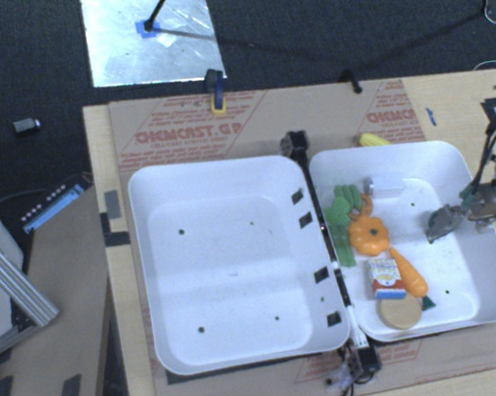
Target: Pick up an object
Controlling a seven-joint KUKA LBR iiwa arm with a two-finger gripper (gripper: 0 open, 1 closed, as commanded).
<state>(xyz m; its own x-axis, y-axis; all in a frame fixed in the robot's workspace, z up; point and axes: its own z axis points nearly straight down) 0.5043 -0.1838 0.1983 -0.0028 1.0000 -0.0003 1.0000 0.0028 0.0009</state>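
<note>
Nothing is being carried yet: the gripper (pixel 441 221) is hanging over the right bin (pixel 492 296), reaching in from the right edge, and nothing is showing between its tips, so the pick is looking not yet done. The view of the tips is too dark and small to tell whether they are standing apart or together. The candidates for picking are all lying in the left half of that bin, apart from the gripper: an orange pumpkin-shaped toy (pixel 369 236), a green leafy toy (pixel 344 212) just beside it and running along the bin's left wall, a carrot (pixel 410 276) slanting below the pumpkin, a small red and white box (pixel 384 277) touching the carrot, and a tan round disc (pixel 399 312) near the bin's front wall. A pale clear thing (pixel 384 186), perhaps a small bottle, is lying near the back. The left bin (pixel 152 191) is sitting alongside. What is remaining is the whole approach, closing and lift. The cluster is crowding itself: the pumpkin, carrot and box are pressing close, so closing on one is likely nudging its neighbours. A yellow thing (pixel 373 140) is lying outside on the cardboard (pixel 184 128) behind the bin.
</note>
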